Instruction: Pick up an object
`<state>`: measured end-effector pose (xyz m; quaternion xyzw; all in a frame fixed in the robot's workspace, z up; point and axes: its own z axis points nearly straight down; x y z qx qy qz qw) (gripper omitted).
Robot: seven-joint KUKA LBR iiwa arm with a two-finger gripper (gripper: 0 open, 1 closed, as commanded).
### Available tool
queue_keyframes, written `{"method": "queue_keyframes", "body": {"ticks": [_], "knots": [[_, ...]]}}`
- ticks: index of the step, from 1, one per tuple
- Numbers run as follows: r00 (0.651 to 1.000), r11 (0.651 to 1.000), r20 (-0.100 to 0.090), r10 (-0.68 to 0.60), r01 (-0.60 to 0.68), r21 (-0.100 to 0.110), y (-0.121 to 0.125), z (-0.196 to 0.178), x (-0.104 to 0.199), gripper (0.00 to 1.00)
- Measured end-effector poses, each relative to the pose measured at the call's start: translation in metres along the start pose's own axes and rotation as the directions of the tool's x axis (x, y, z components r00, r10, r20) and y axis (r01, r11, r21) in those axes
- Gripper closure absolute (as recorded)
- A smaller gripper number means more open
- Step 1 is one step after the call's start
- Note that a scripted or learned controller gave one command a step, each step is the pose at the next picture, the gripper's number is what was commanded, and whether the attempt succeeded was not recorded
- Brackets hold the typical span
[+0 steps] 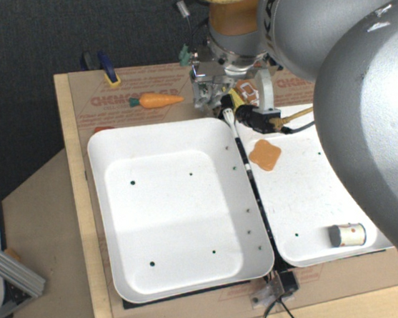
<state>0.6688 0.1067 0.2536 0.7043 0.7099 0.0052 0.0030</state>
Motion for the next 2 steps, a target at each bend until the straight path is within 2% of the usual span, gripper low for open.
{"method": "queue_keyframes", "body": {"ticks": [1, 2], "knots": [[1.000, 1.000, -0.001, 0.000, 0.000, 0.005, -0.002, -0.032, 0.068, 1.00], [1.000, 1.000, -0.001, 0.001, -0.001, 0.006, -0.015, -0.067, 0.123, 1.00]]}}
